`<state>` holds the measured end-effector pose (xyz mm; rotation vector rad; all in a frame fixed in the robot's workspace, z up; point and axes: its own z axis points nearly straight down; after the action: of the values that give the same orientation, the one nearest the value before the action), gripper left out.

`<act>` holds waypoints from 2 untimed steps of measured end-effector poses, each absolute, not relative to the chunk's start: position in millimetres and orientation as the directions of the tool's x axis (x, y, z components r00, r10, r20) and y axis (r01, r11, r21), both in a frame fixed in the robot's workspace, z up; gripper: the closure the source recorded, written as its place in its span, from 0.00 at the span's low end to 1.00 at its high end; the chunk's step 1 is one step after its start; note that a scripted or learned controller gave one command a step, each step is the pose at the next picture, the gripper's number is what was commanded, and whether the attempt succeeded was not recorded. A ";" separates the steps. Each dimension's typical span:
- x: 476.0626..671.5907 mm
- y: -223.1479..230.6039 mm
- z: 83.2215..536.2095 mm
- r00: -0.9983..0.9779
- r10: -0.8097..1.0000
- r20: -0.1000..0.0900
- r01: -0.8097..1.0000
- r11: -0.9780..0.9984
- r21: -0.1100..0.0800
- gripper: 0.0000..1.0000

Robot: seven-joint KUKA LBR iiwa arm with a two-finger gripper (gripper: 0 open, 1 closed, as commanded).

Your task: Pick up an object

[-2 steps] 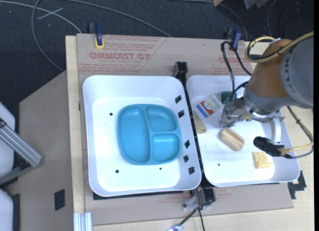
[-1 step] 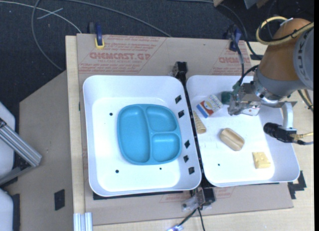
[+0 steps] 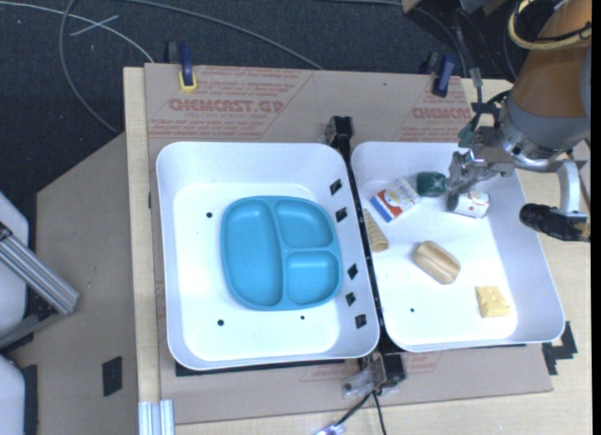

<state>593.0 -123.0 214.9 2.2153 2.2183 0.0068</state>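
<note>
Our two-finger metal claw (image 3: pixel 462 194) hangs low in the right white bin (image 3: pixel 526 320), just beside a small white-and-red carton (image 3: pixel 474 205); whether it grips we cannot tell. Close around sit a dark green lump (image 3: pixel 431 182), a red-white-blue packet (image 3: pixel 392 202), a tan bread roll (image 3: pixel 437 262) and a yellow cheese block (image 3: pixel 492 301). We see a blue divided plastic plate (image 3: pixel 281 252) in the left white bin (image 3: pixel 188 189).

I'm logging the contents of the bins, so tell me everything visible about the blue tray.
The blue tray is a light blue divided plate that looks like smooth plastic, with rounded corners and three compartments: one long section on the view's left and two smaller ones on the right. It lies flat, slightly rotated, near the middle of the left bin. Nothing sits in it, and it touches only the bin floor.
</note>
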 end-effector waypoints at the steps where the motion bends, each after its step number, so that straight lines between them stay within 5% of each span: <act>1: 594.2 -123.1 251.3 -0.001 1.000 -0.001 1.000 0.001 0.005 1.00; 2: 592.8 -68.1 251.7 -0.006 1.000 0.003 1.000 0.006 -0.001 1.00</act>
<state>592.8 -68.1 251.7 2.2164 2.2307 0.0024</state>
